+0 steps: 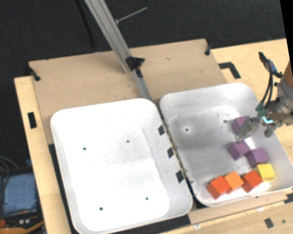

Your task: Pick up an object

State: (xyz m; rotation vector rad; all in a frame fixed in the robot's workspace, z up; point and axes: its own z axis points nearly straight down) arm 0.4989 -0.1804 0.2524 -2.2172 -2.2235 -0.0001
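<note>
Reaching in at the right white bin (200, 104), the two-finger gripper (259, 120) is seen beside a purple cube (241, 124); finger state cannot be told. Purple, orange, yellow blocks are grouped nearby.

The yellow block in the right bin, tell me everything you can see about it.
The yellow block is a small, plain cube-like piece, matte, lying flat near the front right corner of the right bin. It sits beside a red block on its left and just below a purple block, seeming to touch both. The tool is well above it in the view.
</note>
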